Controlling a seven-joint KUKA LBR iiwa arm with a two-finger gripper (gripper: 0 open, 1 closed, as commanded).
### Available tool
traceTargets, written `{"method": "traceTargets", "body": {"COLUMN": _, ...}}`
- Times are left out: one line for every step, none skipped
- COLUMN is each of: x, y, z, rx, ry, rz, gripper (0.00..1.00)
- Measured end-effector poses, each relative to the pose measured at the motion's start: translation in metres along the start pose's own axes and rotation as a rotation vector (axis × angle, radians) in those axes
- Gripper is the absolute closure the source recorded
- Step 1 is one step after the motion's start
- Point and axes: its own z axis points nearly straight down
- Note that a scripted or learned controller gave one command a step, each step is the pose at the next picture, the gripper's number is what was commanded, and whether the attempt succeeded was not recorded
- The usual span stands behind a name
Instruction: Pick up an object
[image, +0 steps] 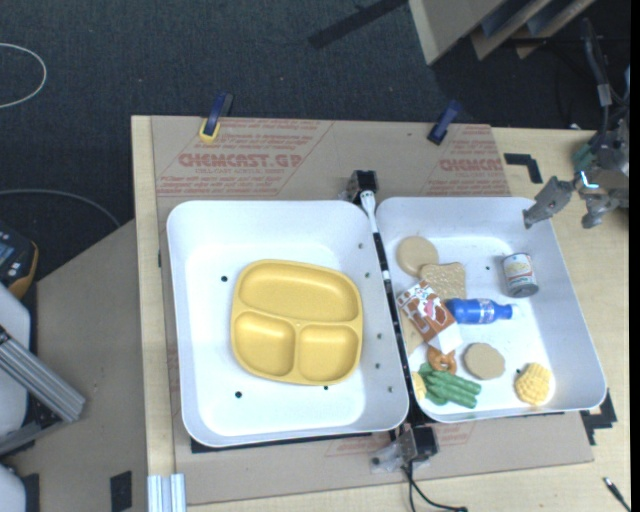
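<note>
Spread apart and gripping nothing: the jaws of the grey two-finger gripper (572, 198), poised just outside the far right corner of the shallow white right-hand bin (565, 262). Nearest from there, a little inward along the right edge: a small silver tin can (517, 274), lying tilted, apart from its neighbours. Farther in, near the bin's middle: a blue plastic bottle (478, 311), long axis crosswise, cap toward the right edge. Beyond, by the left edge: a round tan cookie-like piece (417, 253), a slice of toast (443, 280), a red-and-white packet (424, 308). At the near edge: green pea pods (449, 387), a tan disc (484, 360), a yellow corn cob (534, 382). Likeliest first target, as a judgement: the can, being closest and standing clear.
</note>
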Motion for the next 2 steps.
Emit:
{"method": "traceTargets", "body": {"x": 0.000, "y": 0.002, "z": -0.007, "rx": -0.012, "ry": -0.003, "rz": -0.003, "gripper": 0.00}}
{"method": "traceTargets", "body": {"x": -0.008, "y": -0.004, "z": 0.045, "rx": -0.006, "ry": -0.001, "rz": -0.002, "gripper": 0.00}}
